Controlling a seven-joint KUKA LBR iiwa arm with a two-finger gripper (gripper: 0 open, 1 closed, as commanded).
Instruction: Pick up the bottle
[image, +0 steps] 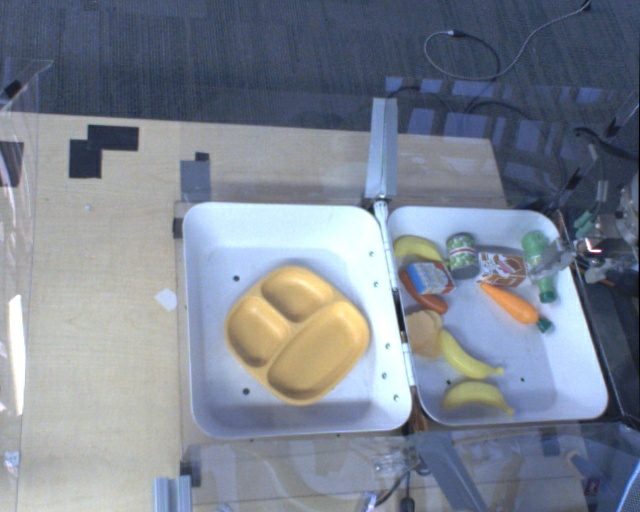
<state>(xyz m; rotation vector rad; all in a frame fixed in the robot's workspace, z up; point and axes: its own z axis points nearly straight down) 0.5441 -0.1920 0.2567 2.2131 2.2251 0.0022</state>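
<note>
Green bottle (541, 262) lying in right bin (585, 400), long axis near-vertical in view, cap toward bottom; jaws' state cannot be told

The gripper (562, 258) enters from the right edge of the scene, toward the far right. It shows as a pale, partly see-through shape, too blurred to tell how it is set. Behind it, dark wrist hardware with cables sits at the right border, lying roughly level and pointing left.
</note>
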